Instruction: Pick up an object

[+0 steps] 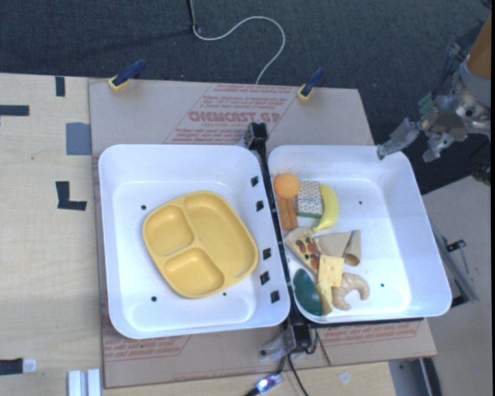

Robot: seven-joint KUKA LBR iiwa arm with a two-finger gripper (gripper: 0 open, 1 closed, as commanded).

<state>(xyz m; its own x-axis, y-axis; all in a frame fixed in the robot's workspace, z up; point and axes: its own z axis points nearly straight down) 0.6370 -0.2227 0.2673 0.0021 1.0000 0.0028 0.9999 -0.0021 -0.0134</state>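
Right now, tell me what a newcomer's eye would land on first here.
First, the yellow three-compartment plastic tray, alone in the left white bin. Next, the cluster of toy foods along the right white bin's left wall, with an orange ball at its far end. The gripper hangs over the right bin's far right corner.

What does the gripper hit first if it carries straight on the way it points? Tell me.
The gripper points left and down from above the right bin's far right corner. Going straight on, it would probably meet that bin's bare white floor before the food pile, though its height is unclear.
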